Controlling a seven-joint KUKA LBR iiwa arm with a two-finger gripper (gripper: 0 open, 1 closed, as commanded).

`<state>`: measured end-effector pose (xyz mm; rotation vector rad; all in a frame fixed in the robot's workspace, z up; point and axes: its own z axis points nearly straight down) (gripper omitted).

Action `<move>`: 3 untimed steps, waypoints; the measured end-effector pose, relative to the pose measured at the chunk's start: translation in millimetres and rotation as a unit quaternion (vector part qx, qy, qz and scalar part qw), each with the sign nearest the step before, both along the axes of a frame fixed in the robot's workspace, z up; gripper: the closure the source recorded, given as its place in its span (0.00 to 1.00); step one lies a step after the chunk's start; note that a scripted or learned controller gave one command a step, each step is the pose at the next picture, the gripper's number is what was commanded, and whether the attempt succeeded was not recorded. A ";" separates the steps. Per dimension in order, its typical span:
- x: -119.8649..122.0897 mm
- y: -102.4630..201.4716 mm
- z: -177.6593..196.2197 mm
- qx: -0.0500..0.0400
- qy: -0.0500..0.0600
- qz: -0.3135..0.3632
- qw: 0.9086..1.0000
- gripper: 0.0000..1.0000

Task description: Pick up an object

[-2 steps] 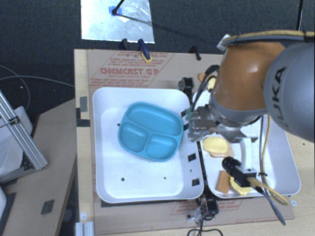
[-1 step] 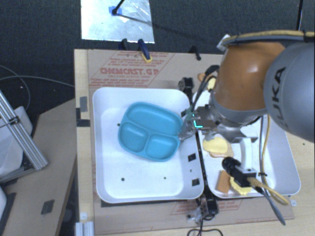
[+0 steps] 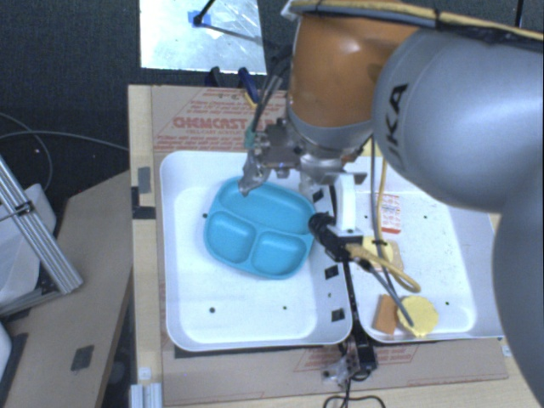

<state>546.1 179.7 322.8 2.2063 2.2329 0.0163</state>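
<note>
A blue divided plate [image 3: 259, 230] lies tilted in the left bin [image 3: 189, 313], toward its back right. My gripper [image 3: 249, 179] hangs from the orange-banded wrist and sits right at the plate's upper left rim, seemingly touching it. Nothing shows lifted off the bin floor. The arm's grey and orange body covers the back of the right bin.
The right bin [image 3: 455, 300] holds a yellow disc [image 3: 420, 316], a brown block [image 3: 387, 314], a yellow-handled tool [image 3: 387, 263] and a card with red print [image 3: 388, 214]. A shiny sheet [image 3: 200, 22] lies behind the bench, and a metal frame [image 3: 30, 236] stands at the left.
</note>
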 end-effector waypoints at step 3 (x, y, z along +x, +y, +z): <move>-2.3 -34.8 -230.1 -0.003 0.008 -0.003 1.000 0.00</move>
